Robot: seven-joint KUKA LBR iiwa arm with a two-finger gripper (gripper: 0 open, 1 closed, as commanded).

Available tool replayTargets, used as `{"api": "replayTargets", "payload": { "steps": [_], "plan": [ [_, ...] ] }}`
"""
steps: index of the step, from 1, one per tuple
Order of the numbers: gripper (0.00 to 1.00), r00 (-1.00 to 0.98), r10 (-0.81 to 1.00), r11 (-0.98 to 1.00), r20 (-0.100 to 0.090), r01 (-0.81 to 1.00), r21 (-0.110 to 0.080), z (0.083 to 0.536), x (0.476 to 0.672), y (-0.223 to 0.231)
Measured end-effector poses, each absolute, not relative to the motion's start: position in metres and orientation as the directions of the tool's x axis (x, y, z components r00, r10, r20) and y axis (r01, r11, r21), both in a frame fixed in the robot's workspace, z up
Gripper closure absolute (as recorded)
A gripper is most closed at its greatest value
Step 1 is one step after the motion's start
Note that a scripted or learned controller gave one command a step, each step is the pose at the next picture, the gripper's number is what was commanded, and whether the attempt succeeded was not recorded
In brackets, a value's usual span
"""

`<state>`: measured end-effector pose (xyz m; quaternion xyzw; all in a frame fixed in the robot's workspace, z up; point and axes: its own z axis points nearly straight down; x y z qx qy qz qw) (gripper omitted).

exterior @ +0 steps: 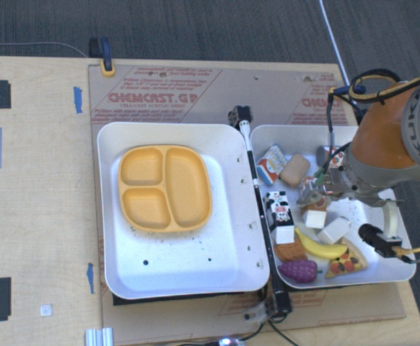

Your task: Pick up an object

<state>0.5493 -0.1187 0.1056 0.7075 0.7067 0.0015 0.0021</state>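
Grapes (298,269) and a banana (321,247) lie below the tool (318,186), which hangs over the right bin (401,269). Whether it grips cannot be told. Judged step: descent; next, close squarely on one item.

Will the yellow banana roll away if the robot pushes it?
Probably not. The banana is curved, so it would likely slide or spin instead. Toys crowd it in the right bin, so it may just bump them. It looks smooth, maybe slippery.
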Motion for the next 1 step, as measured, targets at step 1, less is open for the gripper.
{"api": "replayTargets", "payload": {
  "steps": [1],
  "plan": [
    [1.0,-0.001,1.0,0.001,0.0,1.0,0.001,0.2002,0.5452,-0.0425]
  ]
}}
